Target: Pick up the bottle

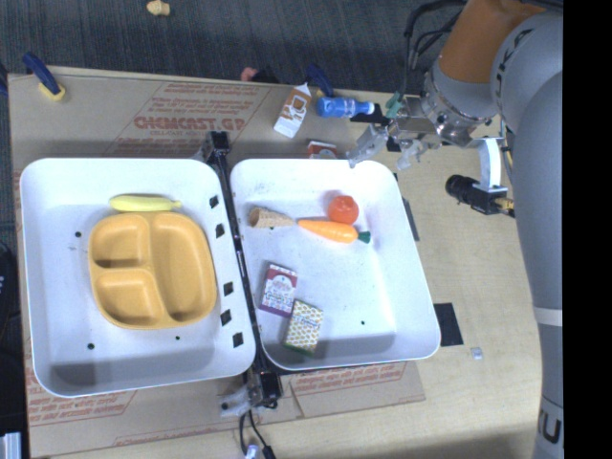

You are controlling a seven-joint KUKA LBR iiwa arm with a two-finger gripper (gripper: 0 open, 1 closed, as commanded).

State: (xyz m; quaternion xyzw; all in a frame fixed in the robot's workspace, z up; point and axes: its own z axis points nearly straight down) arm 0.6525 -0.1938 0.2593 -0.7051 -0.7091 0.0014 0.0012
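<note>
1. Bottle (pixel 344 108), blue, lies on its side on the cardboard (pixel 182 113) just beyond the right bin (pixel 406 256).
2. Gripper (pixel 381 148) hovers at that bin's far rim, jaws apart, holding nothing.
3. Risk: the round bottle may roll from a glancing finger.
4. Bench carries brown cardboard; dark floor lies beyond.

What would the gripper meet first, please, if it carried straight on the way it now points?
Probably the far right rim of the right white bin: the gripper points down-left there, past the blue plastic bottle. Depth is unclear.
</note>
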